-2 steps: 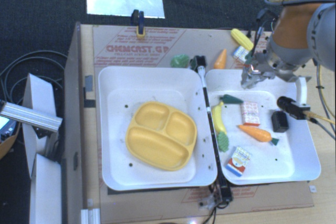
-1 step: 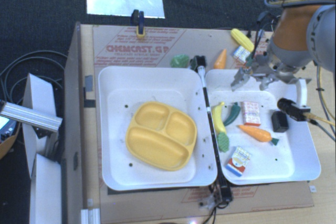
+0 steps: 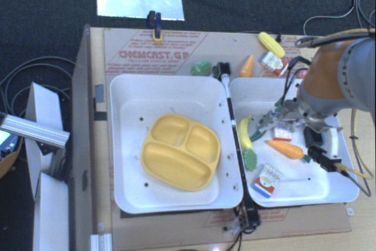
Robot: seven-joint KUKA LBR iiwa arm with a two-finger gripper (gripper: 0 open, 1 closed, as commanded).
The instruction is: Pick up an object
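Note:
My gripper [image 3: 268, 120] hangs low in the right bin [image 3: 329, 185], near its middle left. Just right of it lies a small red and white carton [image 3: 282, 134]. An orange carrot [image 3: 285, 149] lies below that carton. A yellow banana [image 3: 244, 133] and a green piece [image 3: 251, 159] rest against the bin's left wall, left of the gripper. Another small carton [image 3: 266, 179] lies near the front of the bin. I see nothing held by the gripper.
The left bin [image 3: 129, 126] holds a yellow divided plate [image 3: 180, 151]. Behind the bins lie a yellow corn cob [image 3: 271, 44], a small carrot [image 3: 247, 66], a carton [image 3: 273, 62] and a green item [image 3: 201, 68]. A black clamp [image 3: 155, 23] stands at the bench's back edge.

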